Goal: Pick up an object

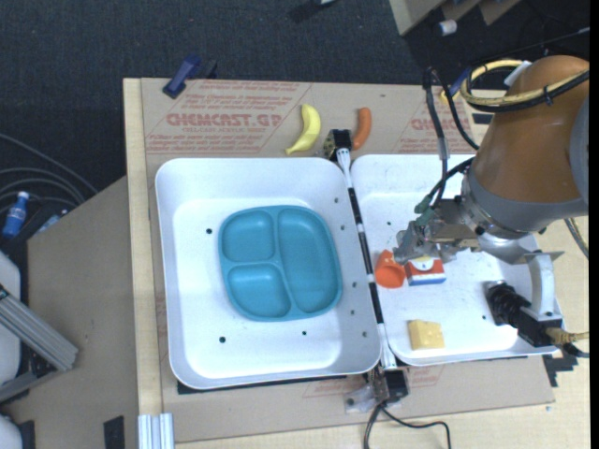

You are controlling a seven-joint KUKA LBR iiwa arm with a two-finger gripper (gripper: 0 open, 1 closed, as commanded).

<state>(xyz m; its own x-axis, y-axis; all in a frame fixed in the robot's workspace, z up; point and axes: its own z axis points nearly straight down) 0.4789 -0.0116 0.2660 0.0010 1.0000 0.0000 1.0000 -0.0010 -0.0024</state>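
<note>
Where the gripper (418, 251) hovers, an orange cup (389, 271) lies beside.

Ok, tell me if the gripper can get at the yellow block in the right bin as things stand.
Probably yes. The yellow block lies by itself near the front of the right bin, nothing on top of it. The gripper sits just beyond it, over the orange piece and the red, white and blue item.

The bench (234, 115) bears two white bins (187, 344) side by side, a banana (306, 130) and a carrot (361, 127).
</note>
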